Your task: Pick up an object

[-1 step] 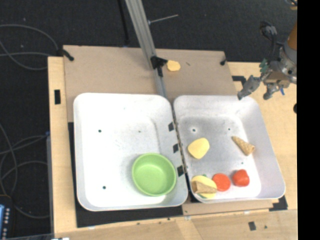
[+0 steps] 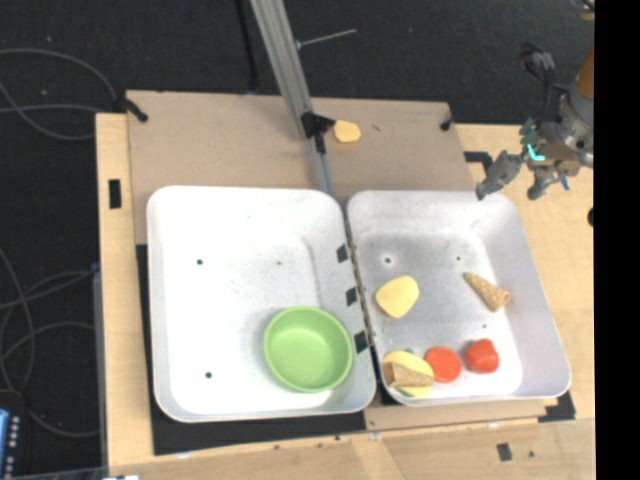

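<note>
Tan bench — twin white bins — black floor

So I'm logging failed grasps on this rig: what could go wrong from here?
The gripper hangs with fingers spread outside the right bin's far rim, so descending could clip that rim. The two red pieces and the yellow item crowd the near wall, leaving little finger room. The cone-shaped piece lies flat and may slip.

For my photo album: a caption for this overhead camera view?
Gripper open above the right bin's far corner; green bowl in the left bin.
</note>
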Controlling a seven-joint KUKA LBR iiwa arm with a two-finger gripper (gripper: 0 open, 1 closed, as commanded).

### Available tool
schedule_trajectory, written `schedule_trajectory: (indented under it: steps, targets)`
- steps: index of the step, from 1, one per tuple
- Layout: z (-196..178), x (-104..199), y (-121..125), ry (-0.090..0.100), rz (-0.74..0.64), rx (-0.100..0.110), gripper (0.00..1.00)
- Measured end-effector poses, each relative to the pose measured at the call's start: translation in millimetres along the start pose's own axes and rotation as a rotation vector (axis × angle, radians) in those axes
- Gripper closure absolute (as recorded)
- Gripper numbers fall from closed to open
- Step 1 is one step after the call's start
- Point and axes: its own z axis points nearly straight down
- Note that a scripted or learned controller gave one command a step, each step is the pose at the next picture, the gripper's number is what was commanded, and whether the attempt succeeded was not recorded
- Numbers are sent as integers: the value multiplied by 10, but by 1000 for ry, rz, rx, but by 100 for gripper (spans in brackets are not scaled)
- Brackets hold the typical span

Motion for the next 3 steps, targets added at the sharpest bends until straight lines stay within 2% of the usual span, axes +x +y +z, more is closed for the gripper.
schedule_trajectory:
  steps: [1,3]
  targets:
    - [549,82,9,2,0,5,0]
    - [1466,-1,122,1,-1,4,0]
